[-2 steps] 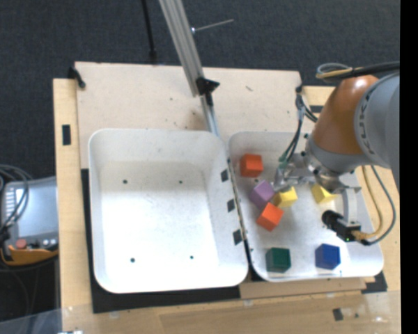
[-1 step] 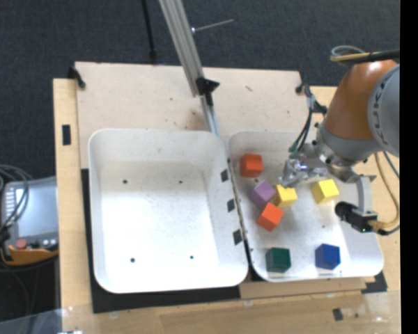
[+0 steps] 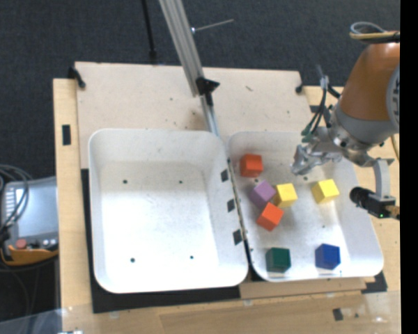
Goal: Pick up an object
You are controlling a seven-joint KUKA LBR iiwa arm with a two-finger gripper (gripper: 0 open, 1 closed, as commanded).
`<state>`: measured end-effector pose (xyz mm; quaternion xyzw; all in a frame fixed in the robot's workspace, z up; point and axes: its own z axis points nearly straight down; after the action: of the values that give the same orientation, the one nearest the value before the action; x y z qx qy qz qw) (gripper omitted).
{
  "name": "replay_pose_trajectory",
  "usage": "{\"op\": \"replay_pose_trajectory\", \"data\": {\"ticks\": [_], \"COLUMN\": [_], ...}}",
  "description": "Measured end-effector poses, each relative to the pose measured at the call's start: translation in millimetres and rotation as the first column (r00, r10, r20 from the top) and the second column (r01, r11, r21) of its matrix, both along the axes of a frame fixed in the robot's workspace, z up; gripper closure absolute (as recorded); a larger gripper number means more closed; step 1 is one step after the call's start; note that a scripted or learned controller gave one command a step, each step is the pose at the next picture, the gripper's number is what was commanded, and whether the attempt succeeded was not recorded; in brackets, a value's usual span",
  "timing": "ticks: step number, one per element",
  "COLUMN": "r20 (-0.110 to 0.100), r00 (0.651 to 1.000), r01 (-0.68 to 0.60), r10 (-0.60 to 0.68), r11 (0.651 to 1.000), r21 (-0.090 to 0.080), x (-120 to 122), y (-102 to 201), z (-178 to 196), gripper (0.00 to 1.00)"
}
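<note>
Claw poised over the upper part of the right bin, near its back wall. Whether wide or narrow: cannot tell, too blurred and tangled with cables at this slant. Seemingly clear of every block, though hard to judge from above.

Beneath it all, pale wooden bench, speckled, set on dark carpet. Reaching in from the right, grey arm with its orange band, bent down toward the claw. Side by side on the bench, left bin and right bin, rims touching along the middle. Slanting down from the top edge to the bench behind the bins, silver metal post. Off the bench at far left, grey box with cables.

Seven blocks, all in the right bin:
- Red-orange block near the back left corner, left of the claw and apart from it.
- Purple block below that, touching or just beside the left yellow block.
- Orange block just below the purple one, tilted.
- Right yellow block alone, below and right of the claw, near it.
- Green block and blue block by the front wall, well apart from each other.
</note>
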<state>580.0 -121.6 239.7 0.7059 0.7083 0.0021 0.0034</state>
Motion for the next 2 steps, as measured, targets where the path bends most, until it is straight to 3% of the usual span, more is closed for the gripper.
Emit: {"op": "replay_pose_trajectory", "data": {"ticks": [1, 2], "r20": [-0.005, -0.005], "r00": [1.000, 1.000], "r01": [-0.004, -0.002], "r10": [0.004, 0.002], "r11": [1.000, 1.000], "r21": [0.001, 0.001], "x": [1, 22], "y": [-1, 47], "z": [14, 1], "gripper": [1.00, 1.00]}}
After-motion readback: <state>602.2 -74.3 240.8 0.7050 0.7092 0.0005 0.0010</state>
